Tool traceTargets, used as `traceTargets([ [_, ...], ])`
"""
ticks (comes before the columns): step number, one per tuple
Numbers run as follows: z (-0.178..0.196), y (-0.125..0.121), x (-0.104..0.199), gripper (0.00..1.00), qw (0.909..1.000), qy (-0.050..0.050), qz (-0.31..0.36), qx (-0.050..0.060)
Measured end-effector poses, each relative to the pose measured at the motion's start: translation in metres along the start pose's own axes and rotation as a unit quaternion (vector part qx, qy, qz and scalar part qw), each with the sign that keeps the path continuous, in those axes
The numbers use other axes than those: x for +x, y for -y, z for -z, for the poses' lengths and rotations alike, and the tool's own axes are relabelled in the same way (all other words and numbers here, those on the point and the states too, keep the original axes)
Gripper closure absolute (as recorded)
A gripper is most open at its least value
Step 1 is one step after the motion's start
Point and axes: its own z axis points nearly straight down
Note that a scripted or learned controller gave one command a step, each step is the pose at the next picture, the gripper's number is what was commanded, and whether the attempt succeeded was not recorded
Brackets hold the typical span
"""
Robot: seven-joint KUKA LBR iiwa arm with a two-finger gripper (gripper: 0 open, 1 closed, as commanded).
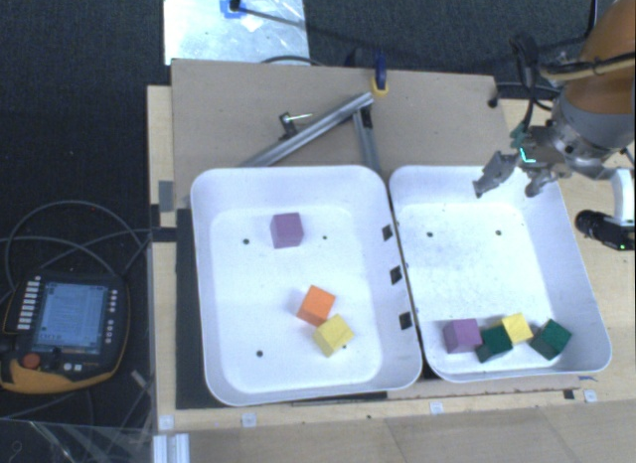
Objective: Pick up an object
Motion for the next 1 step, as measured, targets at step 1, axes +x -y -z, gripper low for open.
traceTargets([
  [1,-0.043,-0.0048,0.0035,0.0,1.0,0.0,0.0,0.002],
])
